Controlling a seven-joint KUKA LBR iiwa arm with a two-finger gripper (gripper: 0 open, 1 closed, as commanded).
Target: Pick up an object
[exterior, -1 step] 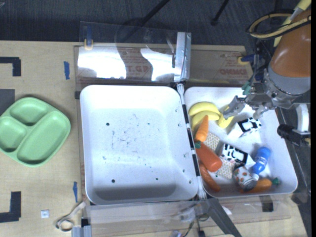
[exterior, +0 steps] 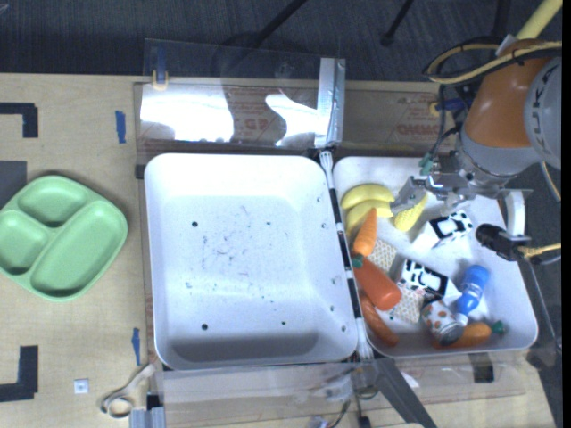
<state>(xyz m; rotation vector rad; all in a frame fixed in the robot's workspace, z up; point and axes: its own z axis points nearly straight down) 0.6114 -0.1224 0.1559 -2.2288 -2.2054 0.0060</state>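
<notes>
Two white bins (exterior: 241,172) share the bench; end effector (exterior: 419,194), grip state unclear, over yellow banana (exterior: 364,199).

The bench (exterior: 71,114) is pale wood. Two white bins lie on it side by side: the right bin (exterior: 526,315) under the gripper (exterior: 419,190), the left bin (exterior: 241,257) just beside it, farther from the gripper. A green tray (exterior: 58,236) lies well beyond the left bin, at the bench's far left.
</notes>
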